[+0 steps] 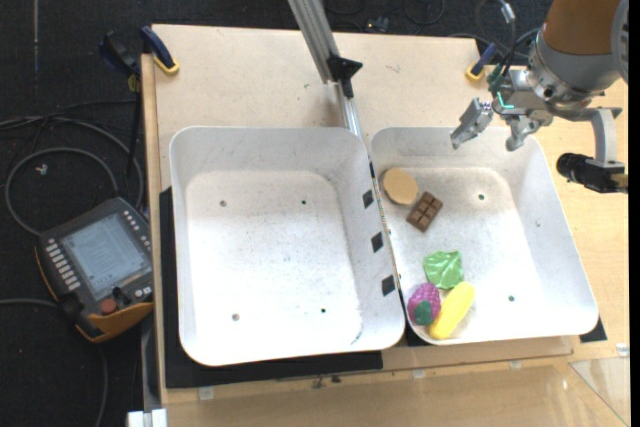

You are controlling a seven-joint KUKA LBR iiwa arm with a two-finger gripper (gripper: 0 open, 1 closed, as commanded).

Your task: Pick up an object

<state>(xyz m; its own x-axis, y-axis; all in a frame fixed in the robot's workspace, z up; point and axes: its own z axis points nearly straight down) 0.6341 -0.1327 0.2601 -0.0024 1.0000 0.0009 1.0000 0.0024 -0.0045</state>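
Five small objects lie in the right bin (560,215): tan disc (400,185) and brown block (425,211) near its left wall; green piece (444,268), purple item (423,300), yellow item (453,309) crowding its front-left corner. Gripper (492,128), fingers spread, carrying nothing, hovers over the back rim. Best target: the disc, least crowded. Left bin (200,215) adjoins.

A tan disc (400,186), brown chocolate bar (425,211), green leaf (444,268), purple grapes (423,301) and yellow banana (452,310) lay apart below-left of the claw (493,126).
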